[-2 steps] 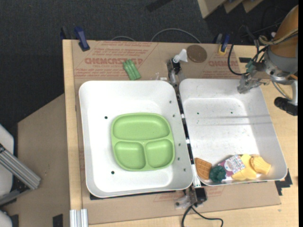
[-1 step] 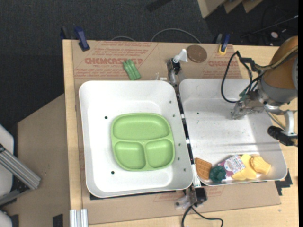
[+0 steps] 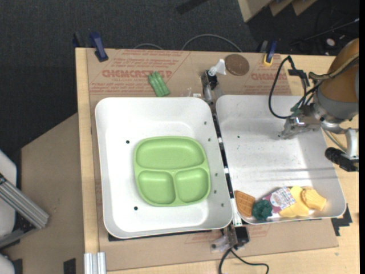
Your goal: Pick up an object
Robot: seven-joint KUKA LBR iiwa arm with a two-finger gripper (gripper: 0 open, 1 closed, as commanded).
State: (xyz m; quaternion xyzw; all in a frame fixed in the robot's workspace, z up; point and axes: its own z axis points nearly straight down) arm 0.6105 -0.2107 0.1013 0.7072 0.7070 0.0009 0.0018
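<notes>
I see the arm (image 3: 342, 90) at the right edge, its claw (image 3: 292, 127) low over the upper right part of the right bin (image 3: 256, 153). I cannot tell the claw's state from this angle. Most of that bin's floor is bare, giving me open room from its top rim down past the middle. Its contents crowd the bottom edge: a waffle-like brown piece (image 3: 244, 202) near the left corner, a dark green lump (image 3: 262, 210) beside it, a small wrapped packet (image 3: 282, 197), possibly a sachet, and yellow food toys (image 3: 305, 203) to the right. The left bin (image 3: 114, 153) holds a green divided plate (image 3: 171, 170) at its centre, with free margin all around it on the worktop (image 3: 137, 70).
</notes>
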